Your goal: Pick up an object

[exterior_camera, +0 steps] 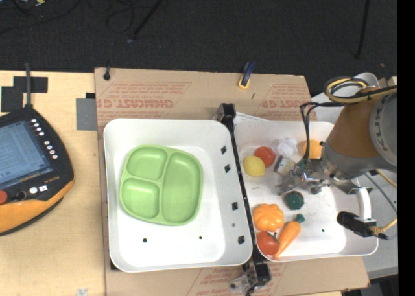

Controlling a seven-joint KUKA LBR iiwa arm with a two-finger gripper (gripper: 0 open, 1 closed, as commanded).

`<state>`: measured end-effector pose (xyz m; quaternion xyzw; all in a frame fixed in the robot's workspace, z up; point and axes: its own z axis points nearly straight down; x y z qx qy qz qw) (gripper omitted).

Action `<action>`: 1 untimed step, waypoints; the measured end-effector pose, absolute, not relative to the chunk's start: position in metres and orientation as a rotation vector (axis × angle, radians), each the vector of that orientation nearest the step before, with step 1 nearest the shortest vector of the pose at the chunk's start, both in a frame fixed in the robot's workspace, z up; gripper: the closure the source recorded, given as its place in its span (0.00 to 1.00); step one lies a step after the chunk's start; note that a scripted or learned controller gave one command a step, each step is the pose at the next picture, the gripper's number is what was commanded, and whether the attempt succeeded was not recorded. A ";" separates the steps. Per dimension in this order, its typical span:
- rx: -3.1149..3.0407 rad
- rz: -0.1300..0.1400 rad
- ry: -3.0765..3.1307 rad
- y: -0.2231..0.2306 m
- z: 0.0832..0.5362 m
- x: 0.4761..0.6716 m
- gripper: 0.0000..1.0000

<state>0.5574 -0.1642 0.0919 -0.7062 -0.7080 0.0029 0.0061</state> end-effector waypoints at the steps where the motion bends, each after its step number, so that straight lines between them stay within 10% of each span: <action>1: -2.218 0.005 -2.215 -0.164 0.085 0.557 0.00</action>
